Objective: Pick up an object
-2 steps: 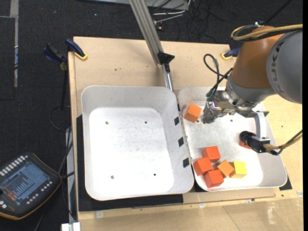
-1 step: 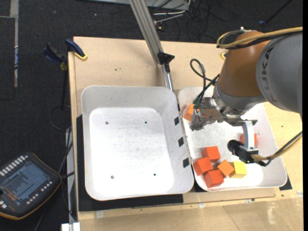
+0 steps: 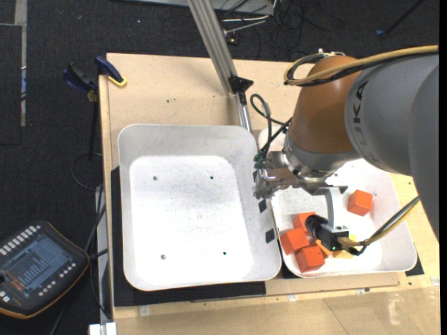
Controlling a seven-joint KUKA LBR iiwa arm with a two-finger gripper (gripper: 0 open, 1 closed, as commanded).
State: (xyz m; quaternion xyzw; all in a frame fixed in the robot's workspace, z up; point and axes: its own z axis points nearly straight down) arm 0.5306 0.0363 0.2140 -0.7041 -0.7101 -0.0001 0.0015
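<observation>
As far as I can judge, nothing is lifted yet. The cluster of orange blocks (image 3: 295,241) and the lone orange block (image 3: 361,202) lie on the floor of the right bin (image 3: 380,246). My gripper (image 3: 268,184) hangs at that bin's left edge, tucked under my wrist. I cannot tell how open it is or whether it holds anything. The cluster lies near it, toward the bin's front; the lone block sits well apart.

Place: robotics lab or test cell
Machine: grey industrial arm (image 3: 398,110) with an orange band, reaching over a plywood bench (image 3: 167,82)
Controls: teach pendant (image 3: 35,267) beside the bench
Fixtures: aluminium strut (image 3: 209,33), blue clamp (image 3: 87,75) at the bench corner, loose cables (image 3: 307,5) on dark floor
</observation>
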